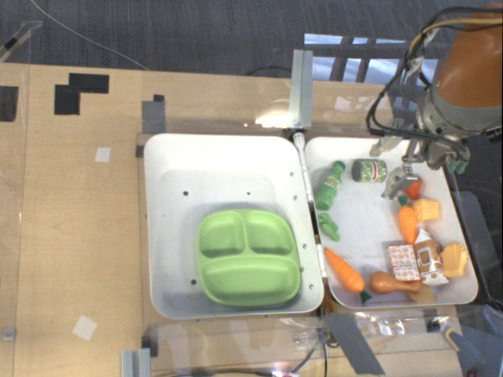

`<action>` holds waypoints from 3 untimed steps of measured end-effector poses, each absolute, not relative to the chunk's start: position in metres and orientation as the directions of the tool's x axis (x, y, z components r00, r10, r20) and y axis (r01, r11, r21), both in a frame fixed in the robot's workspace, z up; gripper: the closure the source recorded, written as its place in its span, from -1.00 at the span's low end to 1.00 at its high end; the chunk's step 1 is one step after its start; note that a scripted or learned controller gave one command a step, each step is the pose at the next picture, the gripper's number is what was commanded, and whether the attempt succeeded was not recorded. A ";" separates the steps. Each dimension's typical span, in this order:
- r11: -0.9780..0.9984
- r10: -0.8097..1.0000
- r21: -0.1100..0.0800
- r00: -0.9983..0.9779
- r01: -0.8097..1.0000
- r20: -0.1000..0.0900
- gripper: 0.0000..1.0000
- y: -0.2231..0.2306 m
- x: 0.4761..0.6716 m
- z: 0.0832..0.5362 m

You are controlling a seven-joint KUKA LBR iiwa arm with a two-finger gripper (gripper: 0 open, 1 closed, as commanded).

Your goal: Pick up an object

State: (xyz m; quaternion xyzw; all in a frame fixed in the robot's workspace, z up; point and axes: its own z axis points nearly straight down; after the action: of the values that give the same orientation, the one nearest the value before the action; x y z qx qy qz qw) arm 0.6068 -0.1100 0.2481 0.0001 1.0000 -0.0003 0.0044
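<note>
Toy foods [401, 242] scattered loose across right bin [357, 210]

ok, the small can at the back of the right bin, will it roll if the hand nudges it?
Probably. The can looks cylindrical and seems to lie on its side, so a nudge could roll it. It sits on bare bin floor, nothing braces it. It's small, likely light.
</note>
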 end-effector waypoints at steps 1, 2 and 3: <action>0.996 0.095 0.000 -0.996 0.095 -0.001 -1.00 -0.160 0.561 0.154; 0.997 0.082 -0.002 -0.996 0.082 -0.016 -1.00 -0.172 0.554 0.090; 0.997 0.075 -0.004 -0.997 0.075 -0.034 1.00 -0.171 0.559 0.105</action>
State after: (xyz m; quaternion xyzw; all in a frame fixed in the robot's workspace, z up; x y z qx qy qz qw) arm 0.5589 -0.1712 0.1053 0.0375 0.9991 -0.0029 0.0171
